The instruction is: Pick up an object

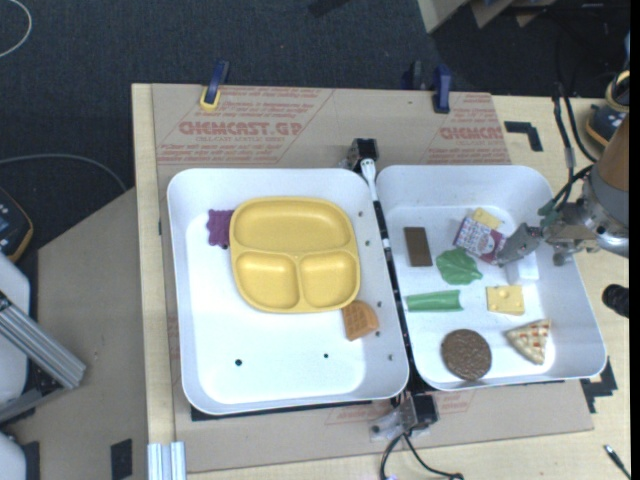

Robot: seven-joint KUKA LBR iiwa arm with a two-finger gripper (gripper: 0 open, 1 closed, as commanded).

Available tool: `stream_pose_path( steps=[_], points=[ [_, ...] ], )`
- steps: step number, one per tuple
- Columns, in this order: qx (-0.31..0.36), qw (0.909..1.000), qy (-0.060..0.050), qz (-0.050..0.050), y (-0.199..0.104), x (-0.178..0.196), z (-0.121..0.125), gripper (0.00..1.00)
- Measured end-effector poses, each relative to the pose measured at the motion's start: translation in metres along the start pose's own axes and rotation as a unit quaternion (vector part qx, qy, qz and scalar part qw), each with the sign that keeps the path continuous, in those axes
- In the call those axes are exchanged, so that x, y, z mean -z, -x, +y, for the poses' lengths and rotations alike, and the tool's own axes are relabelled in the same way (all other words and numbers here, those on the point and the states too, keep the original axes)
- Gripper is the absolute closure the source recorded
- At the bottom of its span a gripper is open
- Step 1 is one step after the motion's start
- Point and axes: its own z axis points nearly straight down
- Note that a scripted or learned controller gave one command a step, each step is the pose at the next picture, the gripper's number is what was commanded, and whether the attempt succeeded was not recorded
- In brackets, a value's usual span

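My gripper hangs over the right side of the right bin, its two fingers spread apart with nothing between them. Just to its left lie a pink and white packet and a small yellow piece. Below the gripper sits a cheese wedge. Further left in the same bin are a green leaf, a green pod and a brown bar. At the front lie a brown round cookie and a pizza slice.
The left bin holds a yellow divided plate, a purple item at the plate's left edge and a piece of toast near the divider. Cables run along the right of the bench.
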Motion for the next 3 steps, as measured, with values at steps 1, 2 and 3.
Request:
stream_pose_path(
  steps=[1, 2, 3],
  points=[
    [0.002, 1.0, 0.007, -0.002, 0.0, 0.008, 0.003, 0.0],
    [0.002, 1.0, 0.005, -0.001, 0.005, -0.04, 0.01, 0.0],
    [0.001, 0.9999, 0.013, -0.008, 0.01, -0.084, 0.014, 0.0]
  ],
)
